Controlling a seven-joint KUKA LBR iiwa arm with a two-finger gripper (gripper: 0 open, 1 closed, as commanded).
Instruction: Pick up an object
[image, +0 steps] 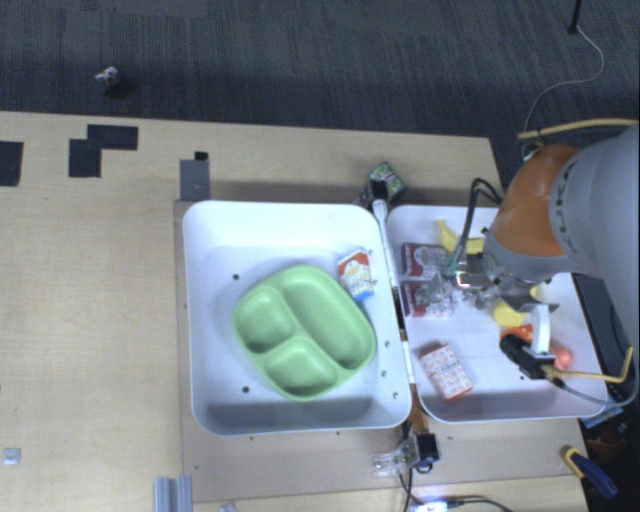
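at the near side of the right bin (480, 408), a red-and-white patterned box (447, 370) lies flat. in the left bin (200, 300), a green divided plate (303, 330) sits near the middle, with a small carton (356, 274) just beside its far right rim. further back in the right bin, the gripper (458, 283) is over a clear-and-red packet (422, 280); whether the gripper is open or closed cannot be told. a yellow item (445, 235) lies beyond, near the far wall.

Green three-compartment plate (303, 330) flat in left bin (215, 300), red-white carton (356, 274) just beside its rim; patterned box (446, 370) and clear packet (425, 285) in right bin (500, 398).
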